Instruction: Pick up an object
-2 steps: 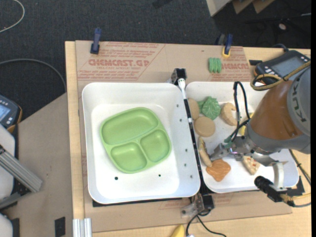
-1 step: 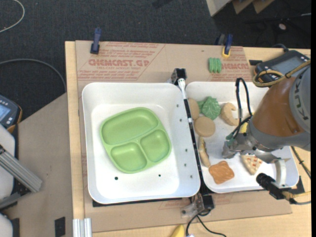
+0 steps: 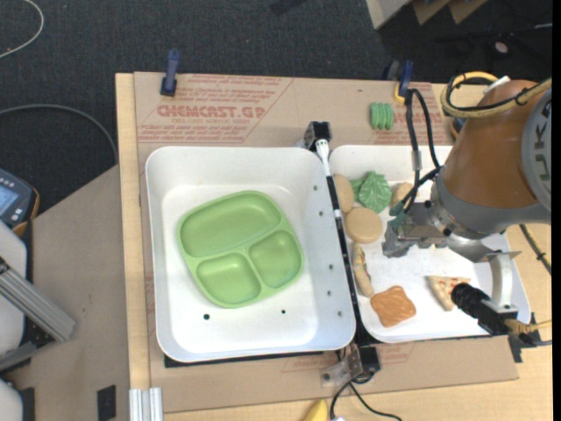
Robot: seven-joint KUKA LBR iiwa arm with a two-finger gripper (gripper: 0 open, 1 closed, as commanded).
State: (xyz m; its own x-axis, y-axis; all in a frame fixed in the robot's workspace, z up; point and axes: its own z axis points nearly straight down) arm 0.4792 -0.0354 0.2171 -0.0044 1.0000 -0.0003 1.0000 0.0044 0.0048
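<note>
My claw (image 3: 405, 233) is low over the right bin (image 3: 513, 274), sitting among the toy food near its left half. From this angle I can't tell how my claw is set or whether anything is in it; the wrist blocks the tip.

Candidates right around it: round tan bun (image 3: 363, 226) just to its left, green lettuce piece (image 3: 374, 191) above that, orange-brown nugget (image 3: 392, 306) below, pizza slice (image 3: 446, 289) lower right, pale banana-ish strip (image 3: 361, 273) along the bin's left wall.

Left bin (image 3: 166, 235) holds a green divided tray (image 3: 239, 248); not my target. Small green piece (image 3: 380, 116) sits outside on the board.

My read: approach/descent step, nothing confirmed grasped. Next: centre on the bun or lettuce, close, lift straight, then check the claw.
</note>
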